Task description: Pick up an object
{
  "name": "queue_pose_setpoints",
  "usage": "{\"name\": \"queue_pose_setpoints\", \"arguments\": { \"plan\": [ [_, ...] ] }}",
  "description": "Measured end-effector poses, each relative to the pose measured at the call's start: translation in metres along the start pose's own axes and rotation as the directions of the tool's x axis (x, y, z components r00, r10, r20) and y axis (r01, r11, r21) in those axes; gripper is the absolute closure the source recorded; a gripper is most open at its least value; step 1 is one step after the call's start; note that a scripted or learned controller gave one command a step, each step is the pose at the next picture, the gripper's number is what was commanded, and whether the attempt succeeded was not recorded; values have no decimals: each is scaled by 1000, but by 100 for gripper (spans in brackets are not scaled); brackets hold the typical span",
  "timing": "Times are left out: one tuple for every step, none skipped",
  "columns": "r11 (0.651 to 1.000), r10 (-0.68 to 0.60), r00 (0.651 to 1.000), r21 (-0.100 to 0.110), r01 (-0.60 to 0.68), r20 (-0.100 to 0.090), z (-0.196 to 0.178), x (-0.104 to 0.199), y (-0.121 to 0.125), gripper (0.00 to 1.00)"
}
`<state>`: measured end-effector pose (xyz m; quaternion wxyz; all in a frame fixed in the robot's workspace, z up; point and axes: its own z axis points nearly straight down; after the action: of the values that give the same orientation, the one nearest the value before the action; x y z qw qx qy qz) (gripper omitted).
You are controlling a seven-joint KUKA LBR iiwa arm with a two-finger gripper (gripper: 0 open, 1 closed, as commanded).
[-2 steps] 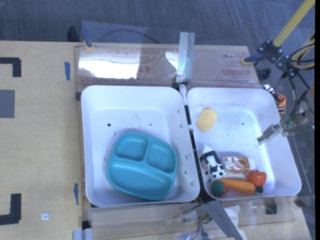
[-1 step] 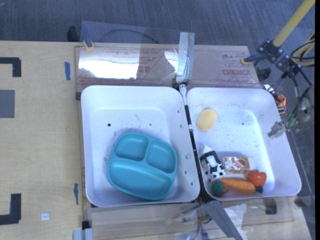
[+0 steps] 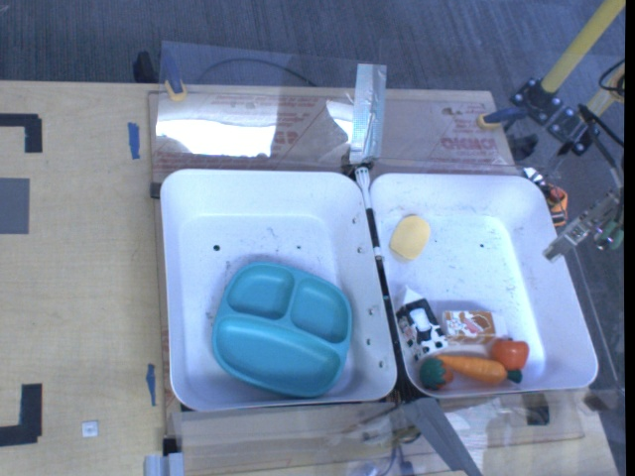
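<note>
I see a toy carrot (image 3: pixel 474 368) and tomato (image 3: pixel 509 352) at the near edge of the right bin (image 3: pixel 556 296). A yellow lemon (image 3: pixel 410 236) sits farther back. I cannot tell the end effector's state.

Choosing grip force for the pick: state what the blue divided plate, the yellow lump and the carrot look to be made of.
Blue divided plate: likely hard moulded plastic, smooth with a satin sheen, uniform teal, rounded compartment ridges.
Yellow lump: pale, matte, rounded; possibly foam or soft plastic, unclear from here.
Carrot: a toy, probably plastic or rubber, with even orange colour, a slight gloss and a green end.
</note>
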<state>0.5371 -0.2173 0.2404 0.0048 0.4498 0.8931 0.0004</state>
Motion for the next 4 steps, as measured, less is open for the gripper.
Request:
{"name": "queue_pose_setpoints", "arguments": {
  "plan": [
    [878, -479, 878, -2, 479, 0, -18, 28, 31, 100],
    [881, -474, 881, -1, 474, -8, 43, -8, 69, 100],
    [809, -588, 809, -2, 588, 1, 16, -32, 103, 100],
    [805, -593, 805, -2, 593, -2, 31, -61, 101, 100]
  ]
}}
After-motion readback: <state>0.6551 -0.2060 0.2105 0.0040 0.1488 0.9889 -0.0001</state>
